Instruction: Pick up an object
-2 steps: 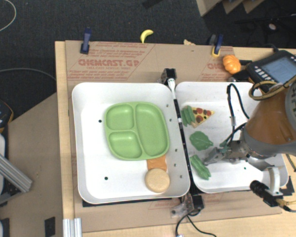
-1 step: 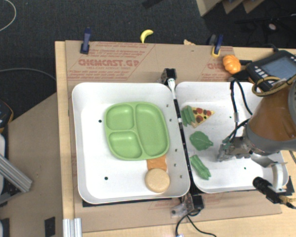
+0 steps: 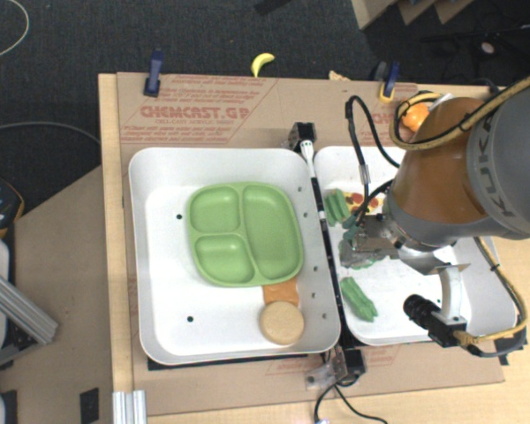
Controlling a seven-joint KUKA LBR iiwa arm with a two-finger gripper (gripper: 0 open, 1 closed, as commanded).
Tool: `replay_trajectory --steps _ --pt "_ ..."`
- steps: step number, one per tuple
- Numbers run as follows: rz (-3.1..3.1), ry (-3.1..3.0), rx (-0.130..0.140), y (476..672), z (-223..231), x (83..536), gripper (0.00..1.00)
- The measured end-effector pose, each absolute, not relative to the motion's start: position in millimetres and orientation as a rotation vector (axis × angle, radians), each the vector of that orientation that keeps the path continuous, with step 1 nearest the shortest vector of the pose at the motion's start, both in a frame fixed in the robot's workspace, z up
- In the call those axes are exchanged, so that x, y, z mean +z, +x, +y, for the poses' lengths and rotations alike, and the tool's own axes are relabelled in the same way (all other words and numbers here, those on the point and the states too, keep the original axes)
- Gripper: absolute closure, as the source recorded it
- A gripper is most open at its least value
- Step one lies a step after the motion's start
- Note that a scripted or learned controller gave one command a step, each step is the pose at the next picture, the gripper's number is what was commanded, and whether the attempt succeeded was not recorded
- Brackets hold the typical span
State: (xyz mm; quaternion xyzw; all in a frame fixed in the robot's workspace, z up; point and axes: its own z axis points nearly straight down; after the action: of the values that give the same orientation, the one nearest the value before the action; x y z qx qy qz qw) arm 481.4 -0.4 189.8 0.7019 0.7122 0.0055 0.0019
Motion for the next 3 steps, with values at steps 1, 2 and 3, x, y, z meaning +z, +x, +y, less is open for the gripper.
replay_trajectory --steps 1,2,3 --pt "2.233 2.210 0.006 497.1 82.4 184.4 1.00" --pt "2.226 2.208 0.025 480.4 122.8 329.0 1.00" --pt "2.223 2.218 0.002 479.8 119.5 331.3 1.00"
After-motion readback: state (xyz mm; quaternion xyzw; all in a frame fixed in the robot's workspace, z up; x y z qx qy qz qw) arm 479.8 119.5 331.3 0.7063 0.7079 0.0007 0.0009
